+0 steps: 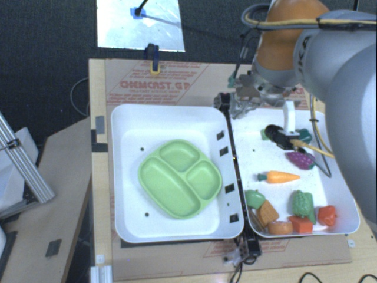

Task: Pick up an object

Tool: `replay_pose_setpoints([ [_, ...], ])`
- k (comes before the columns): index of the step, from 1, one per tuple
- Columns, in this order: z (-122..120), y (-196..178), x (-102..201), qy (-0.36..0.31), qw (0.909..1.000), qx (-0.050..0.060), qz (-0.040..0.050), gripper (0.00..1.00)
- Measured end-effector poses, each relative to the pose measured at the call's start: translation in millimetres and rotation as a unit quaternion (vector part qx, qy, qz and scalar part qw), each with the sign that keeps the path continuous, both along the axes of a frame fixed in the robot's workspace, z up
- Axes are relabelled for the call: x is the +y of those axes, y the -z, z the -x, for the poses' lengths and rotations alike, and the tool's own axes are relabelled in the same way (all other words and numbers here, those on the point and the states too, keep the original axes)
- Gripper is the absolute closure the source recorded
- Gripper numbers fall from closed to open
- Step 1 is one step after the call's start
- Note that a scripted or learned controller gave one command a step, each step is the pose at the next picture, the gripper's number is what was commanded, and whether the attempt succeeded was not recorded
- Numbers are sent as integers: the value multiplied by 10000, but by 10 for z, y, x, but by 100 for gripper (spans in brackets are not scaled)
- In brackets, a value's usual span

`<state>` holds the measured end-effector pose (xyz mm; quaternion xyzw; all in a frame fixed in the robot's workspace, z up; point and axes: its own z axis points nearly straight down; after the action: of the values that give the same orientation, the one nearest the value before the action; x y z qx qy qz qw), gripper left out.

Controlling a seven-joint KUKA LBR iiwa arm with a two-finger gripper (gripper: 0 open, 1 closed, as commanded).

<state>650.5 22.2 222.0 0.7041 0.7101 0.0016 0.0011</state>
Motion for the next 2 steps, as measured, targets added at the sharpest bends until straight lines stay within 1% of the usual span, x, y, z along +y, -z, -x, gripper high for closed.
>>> replay_pose_setpoints([
  [1,71,-16,-215,43,10000,14,7,100],
  [2,-34,-125,-149,17,10000,1,3,100],
])
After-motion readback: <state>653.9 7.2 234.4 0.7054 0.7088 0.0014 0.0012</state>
